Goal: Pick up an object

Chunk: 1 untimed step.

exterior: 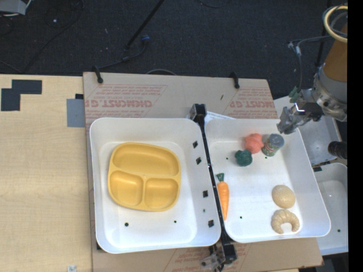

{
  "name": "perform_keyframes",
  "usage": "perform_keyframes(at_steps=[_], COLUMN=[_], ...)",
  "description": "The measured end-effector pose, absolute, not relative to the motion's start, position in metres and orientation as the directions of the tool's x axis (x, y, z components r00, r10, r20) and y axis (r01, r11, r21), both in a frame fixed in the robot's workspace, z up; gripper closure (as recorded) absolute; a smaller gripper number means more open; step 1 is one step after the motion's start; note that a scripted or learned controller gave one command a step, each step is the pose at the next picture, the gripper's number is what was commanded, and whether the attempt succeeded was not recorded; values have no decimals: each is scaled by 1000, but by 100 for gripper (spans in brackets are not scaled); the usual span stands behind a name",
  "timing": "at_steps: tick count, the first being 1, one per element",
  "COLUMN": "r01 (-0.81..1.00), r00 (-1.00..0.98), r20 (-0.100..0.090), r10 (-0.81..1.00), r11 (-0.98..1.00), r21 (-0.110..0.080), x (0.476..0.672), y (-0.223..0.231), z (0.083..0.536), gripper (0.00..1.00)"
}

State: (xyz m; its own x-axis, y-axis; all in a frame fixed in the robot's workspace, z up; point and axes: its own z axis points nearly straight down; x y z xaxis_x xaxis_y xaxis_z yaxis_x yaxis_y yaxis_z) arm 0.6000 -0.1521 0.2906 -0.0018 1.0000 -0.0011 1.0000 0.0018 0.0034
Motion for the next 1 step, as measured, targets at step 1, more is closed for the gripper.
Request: perform_keyframes(at_steps=[1], r01=[1000], r00=[-4], r20=[1], r10=[1000], r11=[4], r21=[-3], x=[605], y=[-103], z=[289], gripper=[100])
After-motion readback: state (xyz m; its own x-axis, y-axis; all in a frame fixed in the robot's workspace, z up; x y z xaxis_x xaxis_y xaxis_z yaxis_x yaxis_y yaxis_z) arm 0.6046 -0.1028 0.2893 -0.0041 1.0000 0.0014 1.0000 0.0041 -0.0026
